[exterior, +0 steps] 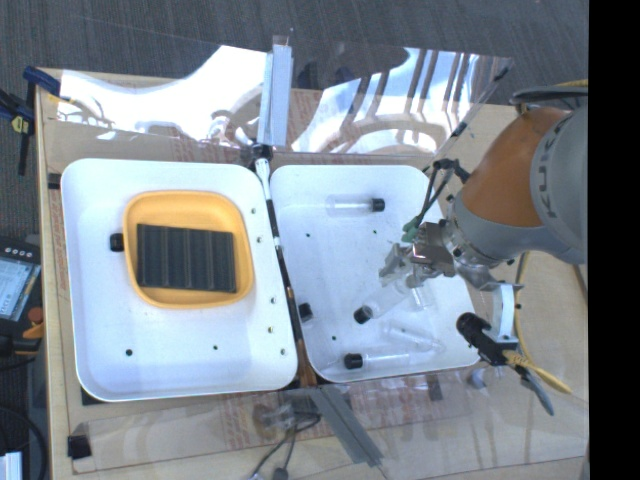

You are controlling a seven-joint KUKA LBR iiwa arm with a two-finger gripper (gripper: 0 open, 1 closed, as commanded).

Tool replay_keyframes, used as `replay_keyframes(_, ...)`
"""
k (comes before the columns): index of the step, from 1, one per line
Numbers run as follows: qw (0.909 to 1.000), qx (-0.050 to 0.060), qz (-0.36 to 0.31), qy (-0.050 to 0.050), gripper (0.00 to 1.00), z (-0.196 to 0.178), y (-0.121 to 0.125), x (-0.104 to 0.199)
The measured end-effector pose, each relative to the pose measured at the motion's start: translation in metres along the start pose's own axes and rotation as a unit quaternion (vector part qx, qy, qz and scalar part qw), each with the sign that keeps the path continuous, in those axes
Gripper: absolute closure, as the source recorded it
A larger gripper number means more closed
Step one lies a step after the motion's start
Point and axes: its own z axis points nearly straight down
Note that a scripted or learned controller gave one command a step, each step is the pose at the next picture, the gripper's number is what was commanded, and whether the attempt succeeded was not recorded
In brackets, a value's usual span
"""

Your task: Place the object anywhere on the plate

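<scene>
Clear tube with black cap (352, 206) lay loose near back of right bin (300, 268); more capped tubes (385, 358) lay toward front. Judged light, stiff, slick, prone to roll: you should pinch mid-barrel. End effector (412, 266) low over bin; grip state: cannot tell. Yellow plate (185, 210) in left bin (90, 298).

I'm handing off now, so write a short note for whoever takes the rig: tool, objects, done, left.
Tool: low over the right bin, near a clear tube; grip state can't be judged.
Tubes: black-capped, all in the right bin, one near the back, one mid-bin, one at the front.
Plate: yellow, in the left bin, carrying a dark ridged insert.
Done: nothing placed.
Left: grasp a tube, move it to the plate.
</scene>
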Motion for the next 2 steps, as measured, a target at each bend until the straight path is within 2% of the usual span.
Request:
replay_keyframes(1, 1.0000, 0.000, 0.000, 0.000, 0.00, 0.000, 0.000, 0.000)
replay_keyframes(2, 0.9840, 0.001, -0.178, 0.000, 0.00, 0.001, -0.027, 0.008)
